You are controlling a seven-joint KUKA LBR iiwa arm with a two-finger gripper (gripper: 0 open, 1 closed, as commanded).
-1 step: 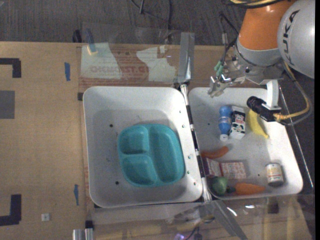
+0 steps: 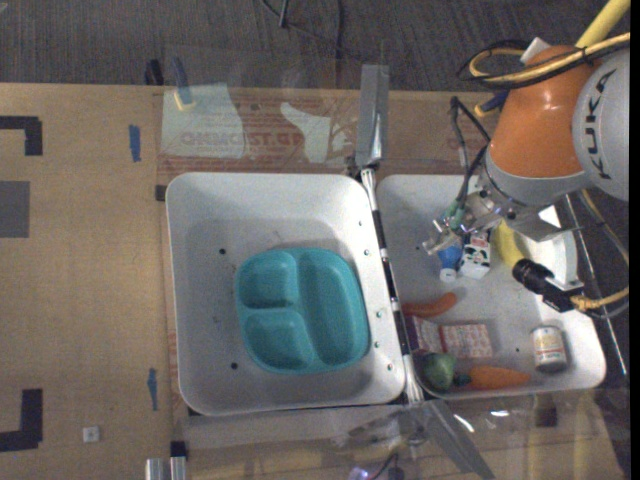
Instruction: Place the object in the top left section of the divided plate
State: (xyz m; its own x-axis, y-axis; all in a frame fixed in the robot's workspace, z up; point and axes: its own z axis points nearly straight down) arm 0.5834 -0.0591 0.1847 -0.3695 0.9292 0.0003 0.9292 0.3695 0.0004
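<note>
A teal divided plate [image 2: 300,308] lies in the left white bin [image 2: 200,218], with two small sections on its left and one long section on its right. My gripper [image 2: 455,230] hangs over the upper part of the right bin [image 2: 410,203]. Just below it are a small white carton with black markings [image 2: 478,257] and a small blue item [image 2: 450,260]. The grey wrist and orange band [image 2: 535,118] rise to the upper right. Nothing can be seen held.
The right bin also holds a yellow banana [image 2: 505,248], an orange sausage-like piece [image 2: 432,306], a patterned flat box [image 2: 465,340], a green round item [image 2: 438,370], a carrot [image 2: 498,377] and a small can [image 2: 548,348]. A metal divider [image 2: 372,128] separates the bins.
</note>
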